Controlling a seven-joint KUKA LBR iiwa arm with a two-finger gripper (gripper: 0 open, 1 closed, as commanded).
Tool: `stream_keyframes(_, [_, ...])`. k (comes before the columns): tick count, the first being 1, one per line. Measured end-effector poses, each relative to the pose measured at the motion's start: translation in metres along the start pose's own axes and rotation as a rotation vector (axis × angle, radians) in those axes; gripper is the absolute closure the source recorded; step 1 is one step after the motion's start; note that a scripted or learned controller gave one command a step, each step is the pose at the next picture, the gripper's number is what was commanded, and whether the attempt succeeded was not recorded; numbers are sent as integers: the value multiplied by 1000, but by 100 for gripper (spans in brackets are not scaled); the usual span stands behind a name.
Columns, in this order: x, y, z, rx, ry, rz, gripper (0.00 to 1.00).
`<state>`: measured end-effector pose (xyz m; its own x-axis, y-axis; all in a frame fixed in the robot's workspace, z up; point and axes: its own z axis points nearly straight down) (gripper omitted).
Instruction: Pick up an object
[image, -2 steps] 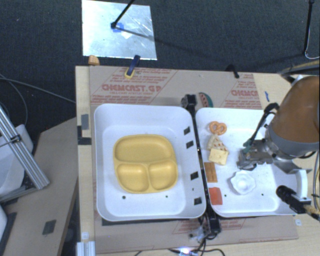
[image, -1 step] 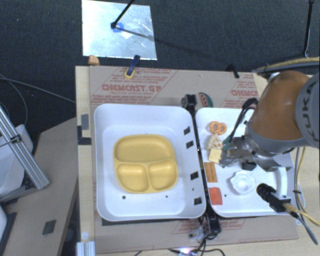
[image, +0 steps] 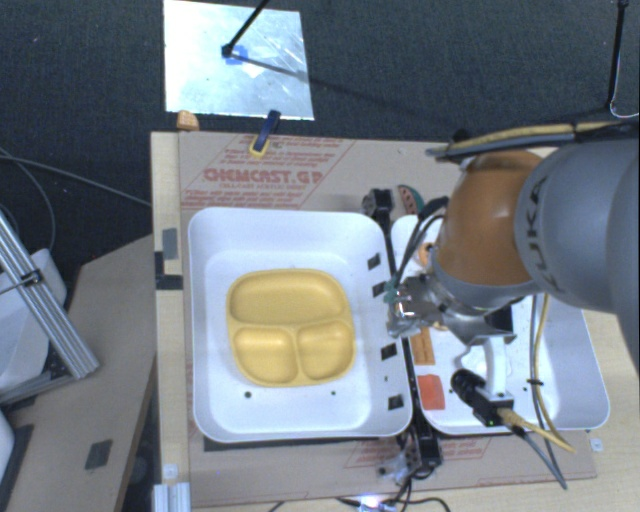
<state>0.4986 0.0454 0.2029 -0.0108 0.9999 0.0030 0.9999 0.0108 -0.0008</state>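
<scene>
The gripper, a small block of bright metal, hangs over the seam where the two bins meet; the wrist above hides its underside, so it cannot be told whether it is released or grasping anything. Just beside it, on the floor of the right bin, lie a narrow orange strip and, nearer the front edge, a flat orange block with squared corners; both are apart from the gripper as far as can be seen. The arm enters from the right as a thick, smooth grey cylinder. It bends down through a glossy rounded orange band to the wrist and covers much of the right bin. The left bin is a shallow white basin with rounded corners and matte plastic walls. At its centre, flat and well apart from the gripper, lies a yellow tray, soft-edged and moulded into one wide compartment above two smaller ones. Small black clips line the rim between the bins. Both bins rest on a tan cardboard sheet with red lettering. Beyond it, a crinkled foil sheet lies on dark carpet.
</scene>
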Motion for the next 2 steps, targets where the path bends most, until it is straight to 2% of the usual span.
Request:
stream_keyframes(1, [58, -11, -57, -8, 1, 0, 100])
stream_keyframes(2, [78, -10, -111, -8, 0, 4, 100])
